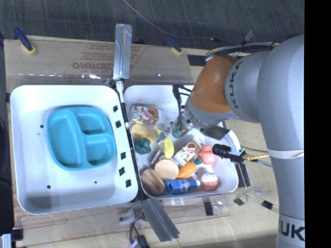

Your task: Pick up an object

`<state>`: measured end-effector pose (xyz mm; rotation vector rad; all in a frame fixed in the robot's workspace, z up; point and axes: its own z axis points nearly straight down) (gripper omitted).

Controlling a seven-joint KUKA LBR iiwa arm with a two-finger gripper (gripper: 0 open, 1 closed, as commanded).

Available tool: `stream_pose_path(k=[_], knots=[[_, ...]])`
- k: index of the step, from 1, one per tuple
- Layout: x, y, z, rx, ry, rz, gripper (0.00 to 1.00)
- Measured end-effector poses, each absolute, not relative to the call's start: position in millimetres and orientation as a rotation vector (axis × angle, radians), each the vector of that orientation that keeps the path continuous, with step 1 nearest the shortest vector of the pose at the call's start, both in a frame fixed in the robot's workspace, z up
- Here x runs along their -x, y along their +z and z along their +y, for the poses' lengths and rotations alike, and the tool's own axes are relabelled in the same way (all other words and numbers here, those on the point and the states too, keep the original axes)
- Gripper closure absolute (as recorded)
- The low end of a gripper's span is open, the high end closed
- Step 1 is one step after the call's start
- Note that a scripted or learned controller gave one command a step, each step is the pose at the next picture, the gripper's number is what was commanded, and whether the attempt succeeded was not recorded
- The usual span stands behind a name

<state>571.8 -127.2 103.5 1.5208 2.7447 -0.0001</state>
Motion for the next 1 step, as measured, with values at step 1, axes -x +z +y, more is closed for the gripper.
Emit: stream_pose_path(k=[1], knots=[[-593.3, 92.6, -128.6, -1.337, 0.000, 2.840, 1.00]])
